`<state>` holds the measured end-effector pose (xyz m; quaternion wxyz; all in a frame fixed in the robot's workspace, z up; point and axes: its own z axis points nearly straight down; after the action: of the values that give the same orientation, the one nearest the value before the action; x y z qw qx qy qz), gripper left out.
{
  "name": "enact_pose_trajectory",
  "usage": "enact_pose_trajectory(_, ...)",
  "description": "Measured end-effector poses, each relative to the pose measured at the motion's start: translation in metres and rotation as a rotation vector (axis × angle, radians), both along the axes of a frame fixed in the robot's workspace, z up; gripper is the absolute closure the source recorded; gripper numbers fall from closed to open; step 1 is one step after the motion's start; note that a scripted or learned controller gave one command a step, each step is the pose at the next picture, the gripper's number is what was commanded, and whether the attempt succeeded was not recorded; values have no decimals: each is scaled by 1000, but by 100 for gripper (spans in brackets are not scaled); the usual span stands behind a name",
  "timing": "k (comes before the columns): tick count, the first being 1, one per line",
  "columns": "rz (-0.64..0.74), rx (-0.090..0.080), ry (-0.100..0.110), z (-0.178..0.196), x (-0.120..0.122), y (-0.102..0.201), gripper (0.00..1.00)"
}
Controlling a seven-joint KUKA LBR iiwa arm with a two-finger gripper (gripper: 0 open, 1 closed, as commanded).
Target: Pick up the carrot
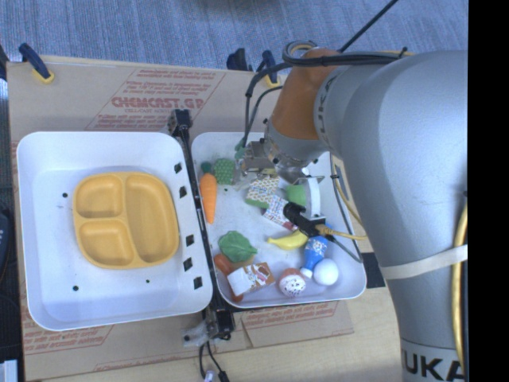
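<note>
The carrot [208,197], orange with a green top, lies lengthwise along the left wall of the right bin [350,289], its green end pointing to the back. My gripper [256,162] hangs over the back of that bin, to the right of the carrot's top and apart from it. It sits just above a green knobbly toy [224,170] and a patterned block [262,189]. The wrist and the grey arm [398,173] cover the bin's right side.
The right bin also holds a banana [288,241], a green leafy toy [237,247], a red and white carton [250,279], a blue cup [315,251], a white ball [326,273] and a speckled ball [293,283]. The left bin [40,165] bears a yellow divided plate [126,217].
</note>
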<state>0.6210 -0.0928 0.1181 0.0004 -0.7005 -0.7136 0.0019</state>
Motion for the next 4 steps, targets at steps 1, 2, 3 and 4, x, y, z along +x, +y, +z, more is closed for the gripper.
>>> enact_pose_trajectory(1,-480,2,4,-27,-13,-6,100)
enact_pose_trajectory(2,-760,1,6,-27,-31,-2,100)
enact_pose_trajectory(3,-1142,0,6,-27,-67,1,100)
enact_pose_trajectory(4,-1116,1,0,75,-66,-60,100)
